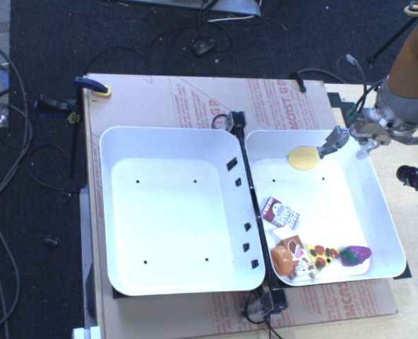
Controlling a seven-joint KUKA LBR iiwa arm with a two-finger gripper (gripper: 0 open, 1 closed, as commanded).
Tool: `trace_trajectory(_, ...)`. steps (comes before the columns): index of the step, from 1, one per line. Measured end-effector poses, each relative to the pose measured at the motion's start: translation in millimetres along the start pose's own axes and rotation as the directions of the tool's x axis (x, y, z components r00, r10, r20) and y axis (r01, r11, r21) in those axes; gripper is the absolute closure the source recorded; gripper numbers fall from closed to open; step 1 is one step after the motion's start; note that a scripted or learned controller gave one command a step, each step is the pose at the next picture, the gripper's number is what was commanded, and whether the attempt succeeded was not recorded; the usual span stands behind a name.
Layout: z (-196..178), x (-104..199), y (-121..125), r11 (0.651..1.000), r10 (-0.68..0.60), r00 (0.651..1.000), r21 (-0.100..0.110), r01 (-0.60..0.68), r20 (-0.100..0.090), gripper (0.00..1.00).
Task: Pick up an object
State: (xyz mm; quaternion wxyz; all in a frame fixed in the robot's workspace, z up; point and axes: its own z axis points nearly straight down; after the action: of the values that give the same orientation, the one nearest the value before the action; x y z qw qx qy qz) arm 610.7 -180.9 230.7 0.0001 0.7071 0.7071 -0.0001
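The gripper [334,144] hangs over the right white bin [378,210], just beside the flat yellow round thing [303,158]. I cannot tell its fingers' state. Next: drop and grab.

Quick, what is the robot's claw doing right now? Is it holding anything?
Gripper: beside the yellow lemon-like thing in the right bin; whether it is open, shut or holding anything cannot be told.

Bench [195,94] bears two white bins [117,210], seemingly touching.
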Motion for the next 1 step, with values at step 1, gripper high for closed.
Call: trace_trajectory(1,133.6,6.8,20.8,1.0,-0.001,1.0,0.012,0.001,-0.003,0.0)
